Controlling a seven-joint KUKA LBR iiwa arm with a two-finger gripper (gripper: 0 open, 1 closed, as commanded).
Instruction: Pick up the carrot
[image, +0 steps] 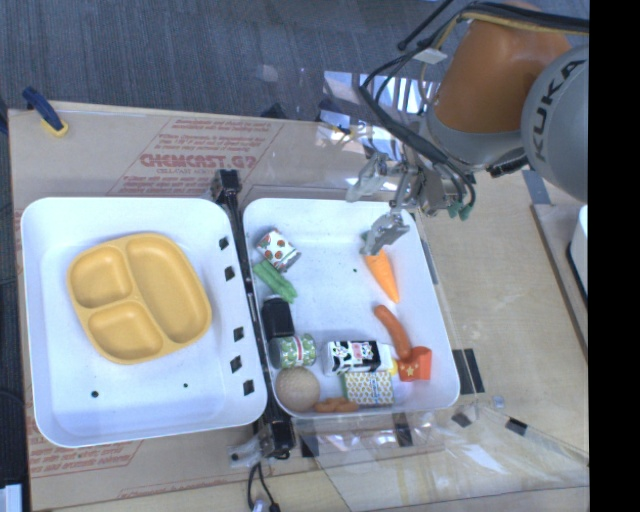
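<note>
Carrot (383, 275): lies flat on the floor of the right bin (330, 215), upper right part, thick end up, tip pointing down toward a sausage (392, 330).
Tool (385, 232): poised at the carrot's thick end, touching or just above it; whether its fingers are apart or together cannot be told from this view.
Arm (500, 80): reaches in over the bin's upper right corner.
Neighbours: a green pepper (274, 282) and small can (277, 249) well to the left; cartons and a ball (297, 387) along the bin's lower edge.
Left bin (40, 230): holds a yellow divided plate (138, 296).
Progress: approach appears complete; the carrot is not yet lifted, so grasp and raise remain.
</note>
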